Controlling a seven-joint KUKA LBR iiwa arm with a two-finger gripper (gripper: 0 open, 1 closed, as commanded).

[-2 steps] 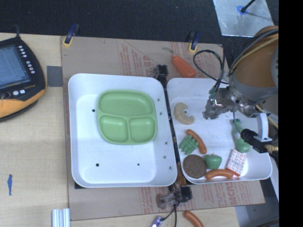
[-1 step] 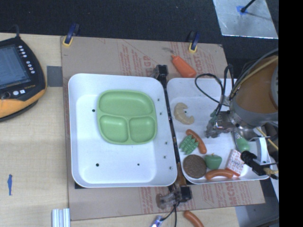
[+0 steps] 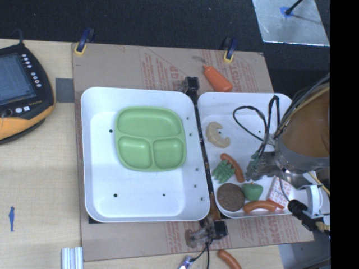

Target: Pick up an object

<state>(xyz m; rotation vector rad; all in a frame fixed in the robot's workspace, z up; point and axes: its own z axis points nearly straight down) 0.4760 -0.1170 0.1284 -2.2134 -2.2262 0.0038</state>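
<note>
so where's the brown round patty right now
In the camera view, the brown round patty lies at the near left corner of the right bin, just left of the green piece and below the green toy.

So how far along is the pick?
Nothing looks picked yet. The toys, including the cashew, brown disc and sausage, lie in the right bin. In hand: the gripper is low over that bin, nothing visibly between its fingers. Left: grasp and lift one. The green tray sits in the left bin.
</note>
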